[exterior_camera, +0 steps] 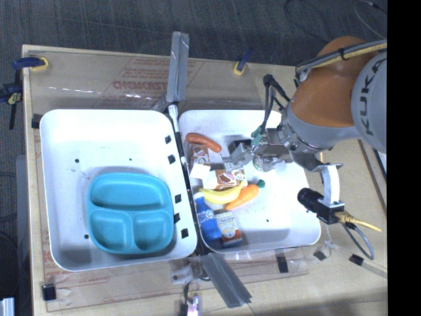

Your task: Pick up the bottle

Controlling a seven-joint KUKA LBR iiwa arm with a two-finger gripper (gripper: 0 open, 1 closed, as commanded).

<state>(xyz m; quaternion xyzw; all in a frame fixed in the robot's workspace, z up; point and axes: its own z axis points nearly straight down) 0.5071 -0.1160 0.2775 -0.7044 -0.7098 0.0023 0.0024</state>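
Camera view: gripper [253, 151] hovered over right bin [289, 226], jaw state could not be told. Bottle [212, 224] lay at bin's near-left corner, beside banana [220, 193] and carrot [242, 196], apart from gripper. Risk: crowding, wall could spoil grasp.

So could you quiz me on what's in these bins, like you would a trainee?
1. True or false: the blue tray lies in the left bin.
2. What lies closest to the carrot? A) sausage B) banana C) bottle
3. Fill in: the gripper hangs over the ___ bin.

Key
1. True.
2. B; the banana touches the carrot.
3. Right; the bottle sits near that bin's front left corner, apart from the gripper.
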